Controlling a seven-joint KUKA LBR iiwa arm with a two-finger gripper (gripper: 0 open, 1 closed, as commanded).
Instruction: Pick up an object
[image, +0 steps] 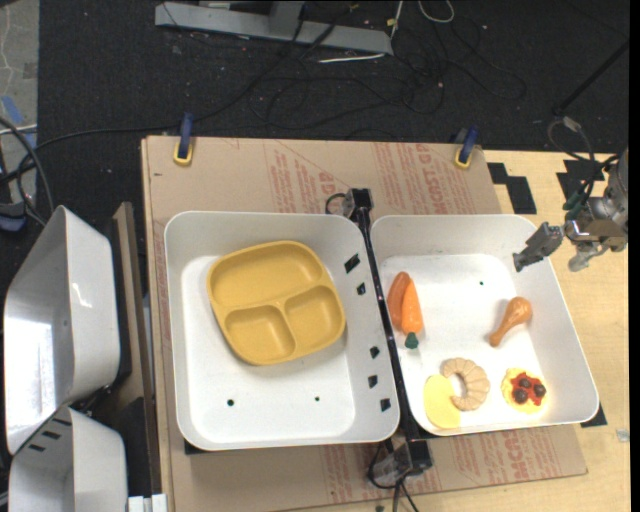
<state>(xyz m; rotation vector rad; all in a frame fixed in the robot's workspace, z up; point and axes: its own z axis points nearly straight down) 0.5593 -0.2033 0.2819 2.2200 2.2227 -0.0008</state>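
We are looking at a robotics lab: a cardboard-topped bench (300, 170) held by yellow clamps (183, 152), two white bins (190, 330) holding toy food (405, 303), loose cables (300, 90) across dark carpet, and metal equipment (270, 25) on the floor.

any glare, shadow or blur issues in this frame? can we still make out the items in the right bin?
Camera view: even, soft light; the white bins read bright but not blown out. Items sharp enough: carrot, drumstick, croissant, yellow divided plate. Only faint shadows beneath them. Gripper at the right edge is slightly soft. The dark floor up top loses cable detail.
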